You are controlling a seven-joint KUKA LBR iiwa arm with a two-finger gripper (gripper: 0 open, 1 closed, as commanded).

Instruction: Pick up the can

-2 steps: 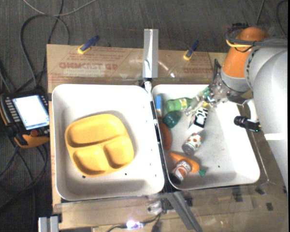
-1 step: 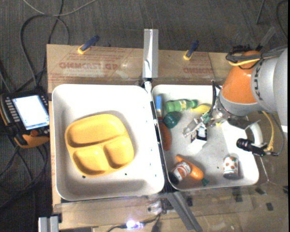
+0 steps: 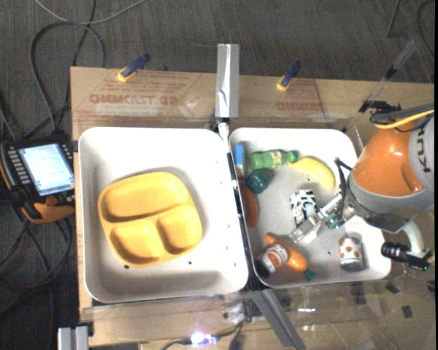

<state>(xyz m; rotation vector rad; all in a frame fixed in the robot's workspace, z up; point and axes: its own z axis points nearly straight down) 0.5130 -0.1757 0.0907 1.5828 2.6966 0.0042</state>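
You'll find the can (image 3: 351, 250) upright just below and right of the gripper (image 3: 315, 224), near the right bin's (image 3: 328, 133) front edge, untouched. The gripper hangs low over bare floor, empty; how far it's open I can't tell. Left lies a carrot (image 3: 292, 257); beyond, 1 banana (image 3: 315, 169) and a green bottle (image 3: 274, 158).

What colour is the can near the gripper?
White with red markings; the can shows in the camera view, right bin.
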